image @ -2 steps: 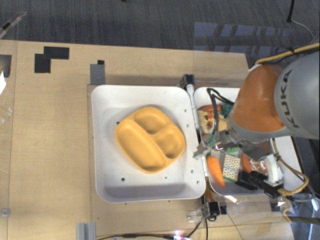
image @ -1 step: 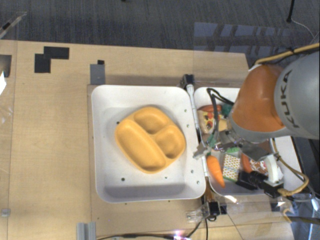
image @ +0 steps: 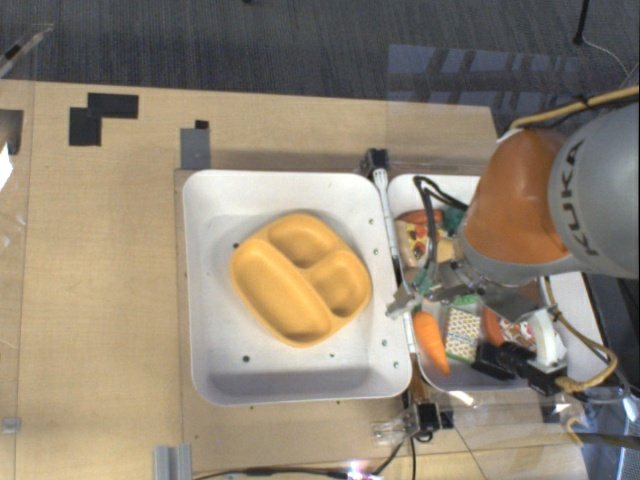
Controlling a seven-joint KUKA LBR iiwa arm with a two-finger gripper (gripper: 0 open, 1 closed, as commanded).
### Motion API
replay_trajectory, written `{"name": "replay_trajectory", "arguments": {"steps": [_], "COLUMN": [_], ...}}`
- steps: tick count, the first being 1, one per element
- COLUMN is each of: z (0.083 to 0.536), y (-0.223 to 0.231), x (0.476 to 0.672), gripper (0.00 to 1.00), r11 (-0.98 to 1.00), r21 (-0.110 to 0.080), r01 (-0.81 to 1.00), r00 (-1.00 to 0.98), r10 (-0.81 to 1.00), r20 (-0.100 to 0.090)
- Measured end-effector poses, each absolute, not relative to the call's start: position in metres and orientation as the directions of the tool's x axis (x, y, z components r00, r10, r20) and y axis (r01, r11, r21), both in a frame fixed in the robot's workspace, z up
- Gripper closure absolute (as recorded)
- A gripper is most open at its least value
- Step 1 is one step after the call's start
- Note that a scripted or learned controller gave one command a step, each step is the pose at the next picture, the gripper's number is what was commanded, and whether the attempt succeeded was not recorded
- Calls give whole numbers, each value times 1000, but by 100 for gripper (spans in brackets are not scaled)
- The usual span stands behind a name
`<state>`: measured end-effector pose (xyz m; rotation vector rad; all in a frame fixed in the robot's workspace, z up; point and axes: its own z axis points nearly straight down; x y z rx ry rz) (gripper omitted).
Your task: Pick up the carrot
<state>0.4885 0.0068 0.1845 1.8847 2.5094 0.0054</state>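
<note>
From where I stand, the carrot [image: 430, 337] lies in the right-hand bin [image: 590, 288], hard against that bin's left wall, close to the divider between the two bins. Its long axis runs roughly from the far side toward the near side, tilting slightly rightward at its near end. The pincer [image: 428, 286] hangs just above the carrot's far end, under the arm's orange band [image: 510, 208], so the carrot stretches away from it toward the near edge of the bin. I cannot tell whether the pincer is spread or pressed together; the wrist and cabling hide it, and nothing shows the carrot caught in it. I judge the coming move turns on a short shift toward the near side, with the grip set across the carrot's width.

Beside the carrot sits a small patterned packet [image: 461, 332] and other clutter. The left bin [image: 215, 268] holds a yellow divided dish [image: 298, 278]. Both bins rest on a pale wooden tabletop [image: 90, 298], with dark carpet [image: 300, 28] beyond.
</note>
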Motion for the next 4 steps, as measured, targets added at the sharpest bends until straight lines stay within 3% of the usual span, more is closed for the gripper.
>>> {"name": "replay_trajectory", "arguments": {"steps": [4], "z": [184], "y": [7], "x": [489], "gripper": [0], "r11": [279], "r21": [5], "r01": [960], "r00": [-279], "r10": [960], "r20": [-1]}}
